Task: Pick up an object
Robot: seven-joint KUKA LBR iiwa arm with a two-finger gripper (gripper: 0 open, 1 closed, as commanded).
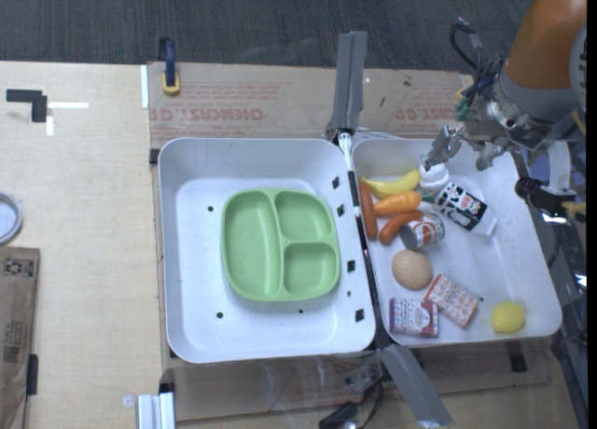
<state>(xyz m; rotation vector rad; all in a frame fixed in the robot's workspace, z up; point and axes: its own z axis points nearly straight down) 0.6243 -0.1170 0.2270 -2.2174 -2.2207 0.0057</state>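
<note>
We log the approach step: gripper (464, 145), fingers apart and holding nothing, hovers over the right bin (534, 259) (far corner); next it must descend onto the black-and-white carton (462, 205) just below.

two white bins: left bin (187, 231), right bin (522, 259). one green tray (280, 243) in the left bin. in the right bin: one banana (392, 183), two carrots (396, 202) (367, 210), one can (424, 232), one egg (411, 269), one lemon (508, 317), two pink packets (413, 317) (452, 300), one black-and-white carton (463, 206).
</note>
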